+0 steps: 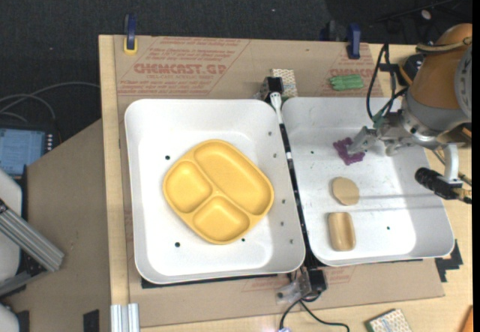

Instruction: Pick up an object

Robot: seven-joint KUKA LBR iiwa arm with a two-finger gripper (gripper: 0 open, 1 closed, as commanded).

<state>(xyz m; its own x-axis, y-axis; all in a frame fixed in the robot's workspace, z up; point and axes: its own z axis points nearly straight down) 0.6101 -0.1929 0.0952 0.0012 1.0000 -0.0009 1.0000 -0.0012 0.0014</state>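
**A:** Status? Where's the pincer (pixel 365 140)?

**B:** Down in the right bin (pixel 420 244), far end. Tips are at the purple object (pixel 347 149), touching or just beside it. View is too small there, so I can't tell if the pincer is spread or closed, and I won't call it a hold.

**A:** So approach or grasp step?

**B:** Grasp attempt, I'd judge. Not lifted.

**A:** Other candidates?

**B:** Round tan piece (pixel 345 190) and a tan block (pixel 340 231), same bin, nearer the camera, apart from the arm. Yellow divided tray (pixel 217 190) sits in the left bin (pixel 142 195).

**A:** Next?

**B:** Straddle the purple piece squarely, close firmly, lift straight up.
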